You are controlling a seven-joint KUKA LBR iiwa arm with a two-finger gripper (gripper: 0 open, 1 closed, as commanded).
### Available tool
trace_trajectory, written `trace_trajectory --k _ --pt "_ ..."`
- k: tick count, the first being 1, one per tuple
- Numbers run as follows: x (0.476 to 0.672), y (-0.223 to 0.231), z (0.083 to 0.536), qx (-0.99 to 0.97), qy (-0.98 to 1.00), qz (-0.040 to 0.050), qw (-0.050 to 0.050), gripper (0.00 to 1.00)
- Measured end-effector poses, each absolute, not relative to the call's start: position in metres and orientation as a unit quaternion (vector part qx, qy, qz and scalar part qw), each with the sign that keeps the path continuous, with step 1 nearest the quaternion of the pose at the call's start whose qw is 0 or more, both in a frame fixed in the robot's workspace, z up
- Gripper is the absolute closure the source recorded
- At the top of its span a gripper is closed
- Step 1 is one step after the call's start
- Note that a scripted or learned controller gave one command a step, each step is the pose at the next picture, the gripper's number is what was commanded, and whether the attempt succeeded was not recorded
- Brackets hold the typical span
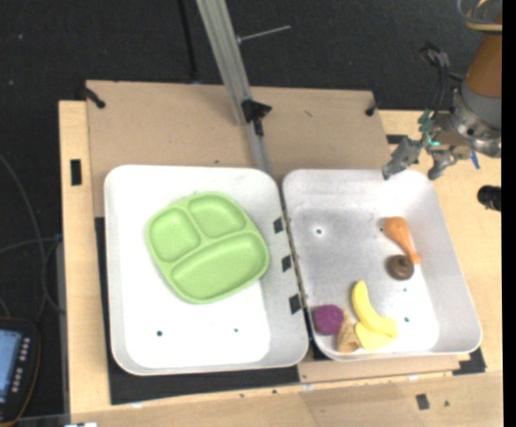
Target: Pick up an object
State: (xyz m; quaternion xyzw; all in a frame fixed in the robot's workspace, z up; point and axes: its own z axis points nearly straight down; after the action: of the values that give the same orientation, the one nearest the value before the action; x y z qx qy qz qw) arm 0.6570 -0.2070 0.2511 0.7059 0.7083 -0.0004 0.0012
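Note:
In the right bin (347, 203) lie an orange carrot-shaped piece (400, 235), a small brown round object (401, 268), a yellow banana (370, 312), a purple lump (328, 318) and a tan piece (348, 337). My gripper (415, 161) hangs open over that bin's far right corner. Nothing is between its grey fingers (399, 159). It is well above and behind the carrot piece. The arm, with its orange band (484, 68), comes in from the upper right.
The left bin (133, 336) holds a green divided plate (206, 247). A metal pole (227, 52) rises from the bench behind the bins. A tablet (0, 358) lies at the lower left, off the bench.

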Motion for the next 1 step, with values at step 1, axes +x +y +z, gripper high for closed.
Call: trace_trajectory --k 1 --pt "0.6570 -0.2073 0.2511 0.706 0.709 -0.0008 0.001 0.00"
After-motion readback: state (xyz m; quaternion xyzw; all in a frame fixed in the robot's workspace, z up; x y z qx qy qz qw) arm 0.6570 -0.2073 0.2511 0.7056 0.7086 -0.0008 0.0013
